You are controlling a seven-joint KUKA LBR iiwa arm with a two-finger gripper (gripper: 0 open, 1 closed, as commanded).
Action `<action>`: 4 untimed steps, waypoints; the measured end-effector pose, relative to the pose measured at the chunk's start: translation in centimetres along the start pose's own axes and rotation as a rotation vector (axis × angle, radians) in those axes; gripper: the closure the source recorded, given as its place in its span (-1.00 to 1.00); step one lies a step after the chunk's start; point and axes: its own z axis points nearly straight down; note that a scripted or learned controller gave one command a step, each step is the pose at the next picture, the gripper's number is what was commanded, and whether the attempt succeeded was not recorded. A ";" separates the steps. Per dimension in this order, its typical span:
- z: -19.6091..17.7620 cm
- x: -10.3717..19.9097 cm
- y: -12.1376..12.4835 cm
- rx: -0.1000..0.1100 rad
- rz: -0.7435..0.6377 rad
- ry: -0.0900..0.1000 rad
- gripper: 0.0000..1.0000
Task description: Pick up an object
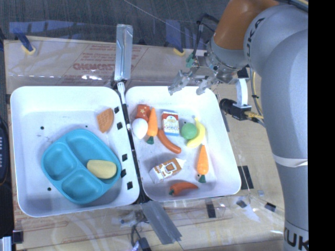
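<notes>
The gripper (189, 85) hovers over the upper rim of the right bin (226, 140), in the upper middle of the frame, its fingers spread apart with nothing between them. This looks like the approach step, before any grasp. Next it would need to descend toward one item and close on it. Nearest below lie a small carton (170, 123) and a green ball (189, 130) resting on a banana (198, 137); a carrot (152, 123) and an egg (140, 128) sit toward the bin's left wall. All lie apart from the gripper.
</notes>
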 end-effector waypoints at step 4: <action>12.6 3.5 0.6 -0.020 -0.096 -0.003 -1.00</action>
